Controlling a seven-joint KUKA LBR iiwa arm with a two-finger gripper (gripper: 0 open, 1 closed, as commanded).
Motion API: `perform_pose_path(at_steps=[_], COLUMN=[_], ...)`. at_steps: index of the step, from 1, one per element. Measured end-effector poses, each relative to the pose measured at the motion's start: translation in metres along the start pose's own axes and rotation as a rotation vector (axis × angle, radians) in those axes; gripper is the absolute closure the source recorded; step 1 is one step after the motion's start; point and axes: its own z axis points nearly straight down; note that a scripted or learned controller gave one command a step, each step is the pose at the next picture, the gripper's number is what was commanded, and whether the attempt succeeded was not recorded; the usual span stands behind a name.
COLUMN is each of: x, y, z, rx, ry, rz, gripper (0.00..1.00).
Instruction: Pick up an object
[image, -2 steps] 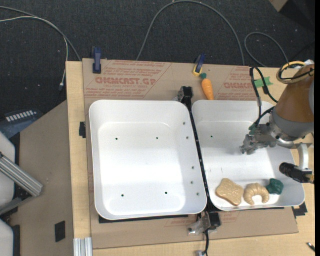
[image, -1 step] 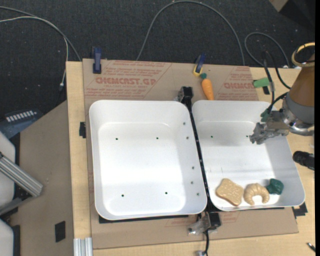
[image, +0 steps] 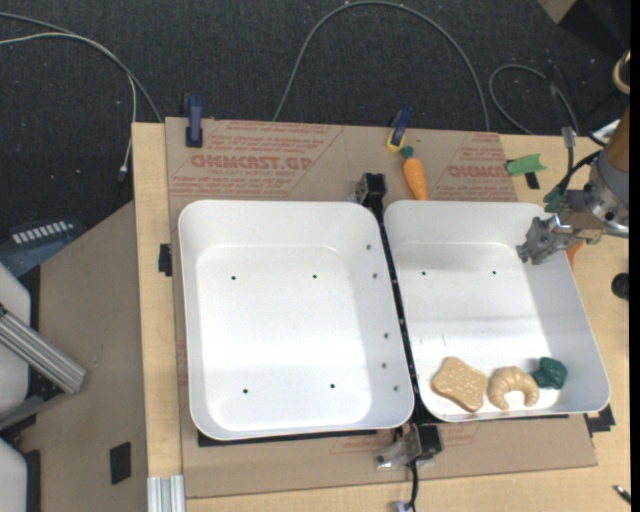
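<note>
Three small objects lie along the near edge of the right bin (image: 500, 300): a tan cracker-shaped piece (image: 458, 383), a beige croissant (image: 513, 386) and a dark green lump (image: 549, 373). My gripper (image: 540, 240) hangs over the bin's far right corner, well away from them, with nothing seen between its fingers. A toy carrot (image: 414, 176) lies on the cardboard beyond the bins.
The left bin (image: 285, 315) sits beside the right one, their rims touching. A green piece (image: 524, 165) rests on the cardboard at the far right. Blue clamps (image: 193, 118) hold the board's far edge. Cables run across the dark floor behind.
</note>
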Motion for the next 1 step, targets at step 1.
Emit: perform_pose_path(at_steps=[1], x=[-0.0001], y=[0.0007], z=[-0.0293], rx=[0.003], ry=[0.001], rz=[0.000], gripper=[1.00])
